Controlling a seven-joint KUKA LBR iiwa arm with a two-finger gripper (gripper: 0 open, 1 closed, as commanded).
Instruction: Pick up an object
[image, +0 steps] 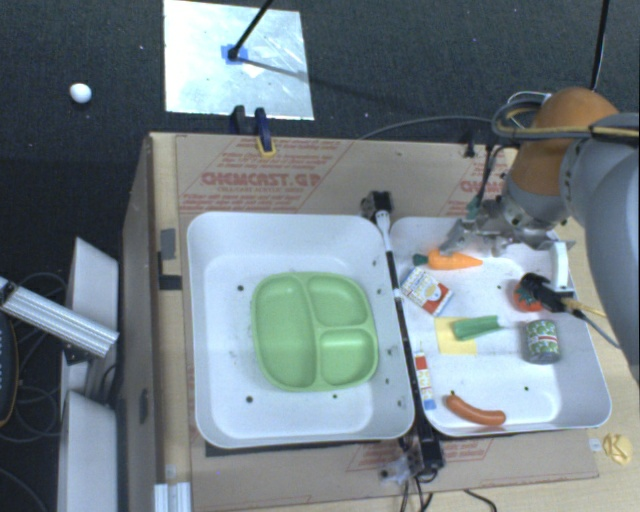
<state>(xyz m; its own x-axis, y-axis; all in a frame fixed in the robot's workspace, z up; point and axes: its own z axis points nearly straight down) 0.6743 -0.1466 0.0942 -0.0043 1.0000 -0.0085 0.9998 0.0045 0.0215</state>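
hovering at the far edge of the right bin (590, 400), claw (468, 236) sits just above the toy carrot (455, 262); can't tell its state. also in that bin: small carton (427, 294), green-and-yellow piece (465, 332), can (541, 340), sausage (474, 409). left bin (215, 300) holds a green divided plate (314, 330).

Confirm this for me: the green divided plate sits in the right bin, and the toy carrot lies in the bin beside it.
Not quite. The camera view shows the green divided plate in the left bin, not the right one. The toy carrot does lie in the bin beside it, the right bin.
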